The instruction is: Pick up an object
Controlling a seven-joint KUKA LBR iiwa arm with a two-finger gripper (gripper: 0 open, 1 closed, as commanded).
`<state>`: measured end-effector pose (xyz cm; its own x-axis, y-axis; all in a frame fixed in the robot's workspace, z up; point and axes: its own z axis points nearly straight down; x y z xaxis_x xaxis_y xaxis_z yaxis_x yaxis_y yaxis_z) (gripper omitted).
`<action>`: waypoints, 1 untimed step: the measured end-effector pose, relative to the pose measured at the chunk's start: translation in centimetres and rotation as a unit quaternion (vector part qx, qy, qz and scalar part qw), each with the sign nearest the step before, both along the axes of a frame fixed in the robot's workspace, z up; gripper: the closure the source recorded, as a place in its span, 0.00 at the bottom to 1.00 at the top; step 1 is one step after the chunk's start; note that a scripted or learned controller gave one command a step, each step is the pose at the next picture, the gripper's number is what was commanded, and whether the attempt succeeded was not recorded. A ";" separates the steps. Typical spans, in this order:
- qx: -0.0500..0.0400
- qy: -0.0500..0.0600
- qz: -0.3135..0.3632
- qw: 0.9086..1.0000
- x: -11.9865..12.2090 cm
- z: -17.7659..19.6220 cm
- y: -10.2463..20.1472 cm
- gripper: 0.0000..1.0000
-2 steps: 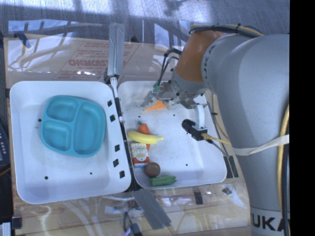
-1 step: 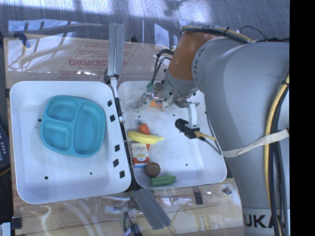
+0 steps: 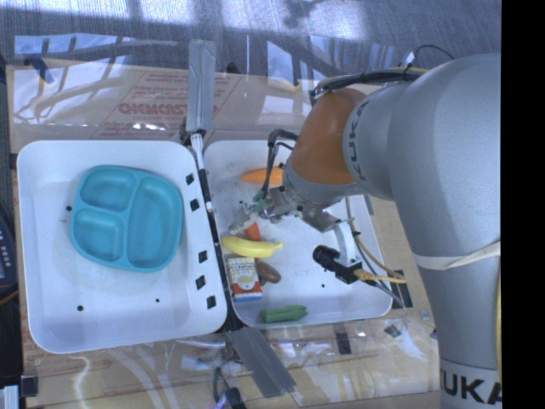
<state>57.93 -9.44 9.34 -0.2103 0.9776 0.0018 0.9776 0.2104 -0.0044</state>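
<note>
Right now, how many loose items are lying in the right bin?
6 visible: orange piece at the far side, small red piece, banana, brown item, carton, green item nearest. The arm may hide more.

You can read white capitals "UKA" on the grey arm [image 3: 451, 228], at its base in the lower right corner; the word's start is cut off by the arm's edge. On the clear sheet [image 3: 128, 100] behind the left bin you can see reddish print, several lines, the largest looking like "CHEMCAST", but too faint to confirm. The small carton [image 3: 244, 279] in the right bin carries a printed label, illegible.
</note>
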 end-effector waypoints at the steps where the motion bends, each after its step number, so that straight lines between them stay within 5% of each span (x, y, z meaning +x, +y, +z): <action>1: 0.000 0.002 0.000 1.000 0.0 0.8 -0.1 1.00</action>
